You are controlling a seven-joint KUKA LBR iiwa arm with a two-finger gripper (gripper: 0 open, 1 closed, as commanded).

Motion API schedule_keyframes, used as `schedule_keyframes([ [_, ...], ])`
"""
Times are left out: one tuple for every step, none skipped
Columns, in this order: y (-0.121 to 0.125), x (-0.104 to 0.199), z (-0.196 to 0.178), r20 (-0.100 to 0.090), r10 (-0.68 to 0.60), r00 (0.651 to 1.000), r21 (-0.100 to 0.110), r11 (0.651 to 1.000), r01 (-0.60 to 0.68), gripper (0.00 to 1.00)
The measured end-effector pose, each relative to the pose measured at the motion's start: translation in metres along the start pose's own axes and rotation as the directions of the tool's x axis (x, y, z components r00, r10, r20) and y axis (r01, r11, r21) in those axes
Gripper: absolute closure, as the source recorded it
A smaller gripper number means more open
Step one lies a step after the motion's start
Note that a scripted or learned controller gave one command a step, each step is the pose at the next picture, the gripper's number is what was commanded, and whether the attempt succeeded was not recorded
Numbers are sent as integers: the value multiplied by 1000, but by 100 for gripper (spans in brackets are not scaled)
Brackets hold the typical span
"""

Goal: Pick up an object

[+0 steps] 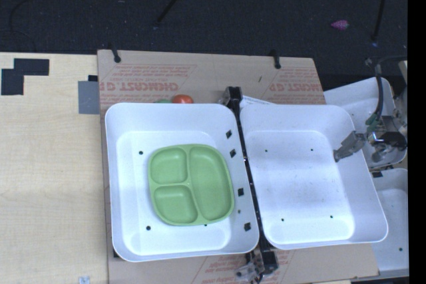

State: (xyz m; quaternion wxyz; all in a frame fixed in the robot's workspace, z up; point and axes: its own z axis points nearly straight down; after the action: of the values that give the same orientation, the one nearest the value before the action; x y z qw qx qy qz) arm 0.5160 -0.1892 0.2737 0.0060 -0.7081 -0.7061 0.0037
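Camera view: glossy green three-compartment plate [190,183] in left white bin [126,136]; claw [359,142] state unclear.

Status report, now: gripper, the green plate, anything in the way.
Gripper at right bin's right rim, nothing seen between fingers. Green divided plate flat in left bin, untouched. Bin divider between them.

Pale wooden bench [46,163] under cardboard sheet [200,80], two white bins [123,136] side by side.
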Motion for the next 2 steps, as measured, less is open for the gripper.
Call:
schedule_keyframes([
  [2, 0, -6, 2, -3, 1000, -11, 1000, 3, 0],
  [-4, 6, 41, 1, -3, 1000, -7, 1000, 3, 0],
])
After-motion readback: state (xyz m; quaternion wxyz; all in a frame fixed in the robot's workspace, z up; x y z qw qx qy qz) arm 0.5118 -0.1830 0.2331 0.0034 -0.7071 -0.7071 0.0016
